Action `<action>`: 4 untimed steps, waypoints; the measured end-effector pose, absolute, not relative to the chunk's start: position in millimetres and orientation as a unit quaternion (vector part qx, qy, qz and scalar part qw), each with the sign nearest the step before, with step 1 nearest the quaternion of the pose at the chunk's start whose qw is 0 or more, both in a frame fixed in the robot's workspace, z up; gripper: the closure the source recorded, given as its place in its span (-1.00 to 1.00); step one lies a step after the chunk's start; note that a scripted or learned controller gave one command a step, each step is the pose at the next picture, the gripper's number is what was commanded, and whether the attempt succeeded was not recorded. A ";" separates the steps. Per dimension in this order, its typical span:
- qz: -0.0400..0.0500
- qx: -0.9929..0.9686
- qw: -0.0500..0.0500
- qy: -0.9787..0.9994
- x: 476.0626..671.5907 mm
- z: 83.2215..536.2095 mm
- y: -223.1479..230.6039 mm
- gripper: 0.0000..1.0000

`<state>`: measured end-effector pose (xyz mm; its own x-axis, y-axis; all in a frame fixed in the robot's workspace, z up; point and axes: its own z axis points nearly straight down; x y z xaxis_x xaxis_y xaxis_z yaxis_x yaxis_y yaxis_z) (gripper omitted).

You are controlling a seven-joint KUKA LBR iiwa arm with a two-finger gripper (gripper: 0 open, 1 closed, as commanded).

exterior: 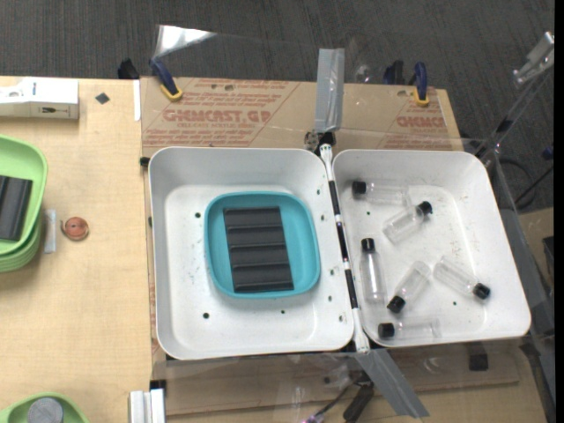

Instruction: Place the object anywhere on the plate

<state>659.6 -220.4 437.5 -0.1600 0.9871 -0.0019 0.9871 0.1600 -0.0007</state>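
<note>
Vials (414, 276) — clear, black-capped — scattered across right bin (493, 192); teal plate (216, 227) with dark ridged block (257, 249) centred in left bin (167, 236).

Arm pose: cannot tell from camera view. Wrist angle: cannot tell. Gripper position and state: cannot tell.
</note>
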 end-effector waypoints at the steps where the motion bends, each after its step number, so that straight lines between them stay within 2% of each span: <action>1: -0.001 0.648 0.000 0.762 659.6 437.5 -220.4 -1.00; 4: -0.001 0.648 0.000 0.762 659.6 437.5 -220.4 -1.00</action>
